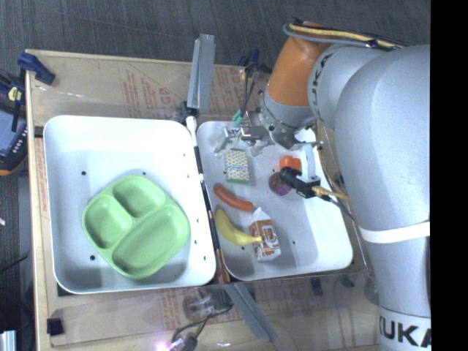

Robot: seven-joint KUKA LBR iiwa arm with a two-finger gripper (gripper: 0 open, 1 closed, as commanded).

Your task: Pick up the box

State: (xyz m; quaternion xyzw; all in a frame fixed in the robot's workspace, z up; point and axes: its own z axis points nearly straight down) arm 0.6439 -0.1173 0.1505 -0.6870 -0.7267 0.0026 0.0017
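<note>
Camera view, right bin: my gripper, bare metal, hangs just above a flat checkered box; whether my jaws are spread, I cannot tell. Smooth sausage, curved banana, printed carton. Left bin: glossy green divided plate.
</note>
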